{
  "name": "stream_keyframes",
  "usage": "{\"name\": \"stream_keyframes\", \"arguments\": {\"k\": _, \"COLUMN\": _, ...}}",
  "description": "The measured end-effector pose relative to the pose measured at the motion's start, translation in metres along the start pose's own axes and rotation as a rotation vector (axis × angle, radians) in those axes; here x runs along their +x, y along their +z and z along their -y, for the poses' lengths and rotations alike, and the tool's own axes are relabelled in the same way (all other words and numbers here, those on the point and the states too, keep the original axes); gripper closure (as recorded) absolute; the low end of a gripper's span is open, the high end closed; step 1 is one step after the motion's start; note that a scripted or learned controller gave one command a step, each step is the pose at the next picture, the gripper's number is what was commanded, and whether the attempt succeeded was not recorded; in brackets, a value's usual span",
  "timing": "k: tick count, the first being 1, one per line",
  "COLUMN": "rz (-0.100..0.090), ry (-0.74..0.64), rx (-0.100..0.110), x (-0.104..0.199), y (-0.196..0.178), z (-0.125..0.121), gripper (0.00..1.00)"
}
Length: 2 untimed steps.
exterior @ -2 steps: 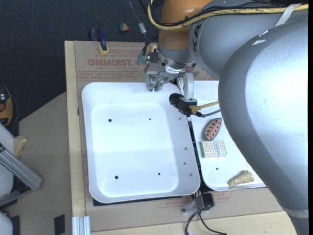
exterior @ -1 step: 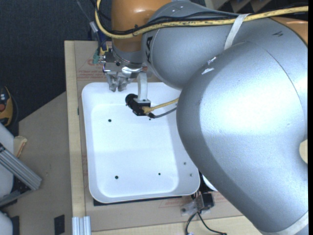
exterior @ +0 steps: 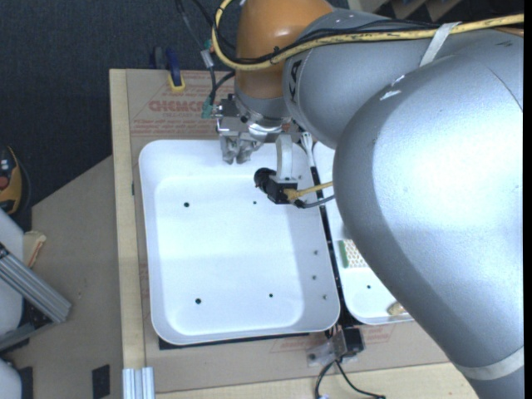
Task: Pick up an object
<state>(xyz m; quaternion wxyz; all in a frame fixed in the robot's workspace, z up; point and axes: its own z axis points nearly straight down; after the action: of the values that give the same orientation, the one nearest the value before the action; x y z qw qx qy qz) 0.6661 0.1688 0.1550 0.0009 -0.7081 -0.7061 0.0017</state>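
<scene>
At left bin [exterior: 166, 248] far rim: pincer [exterior: 237, 152]; no object between fingers.

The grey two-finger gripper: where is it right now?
The gripper hangs over the far rim of the left shallow white bin, just below the arm's orange band.

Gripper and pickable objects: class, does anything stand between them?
Yes. The gripper sits over the left bin's far edge, while the pale speckled item lies in the right bin, so the bins' adjoining rims lie between them.
</scene>
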Motion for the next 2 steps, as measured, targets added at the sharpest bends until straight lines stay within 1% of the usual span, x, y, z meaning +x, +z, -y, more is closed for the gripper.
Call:
{"name": "stream_keyframes", "arguments": {"k": 1, "rz": -0.001, "ry": -0.003, "rx": -0.005, "x": 0.003, "y": -0.012, "z": -0.001, "gripper": 1.0}}
{"name": "stream_keyframes", "arguments": {"k": 2, "rz": 0.0, "ry": 0.001, "rx": 0.001, "x": -0.043, "y": 0.017, "z": 0.0, "gripper": 1.0}}
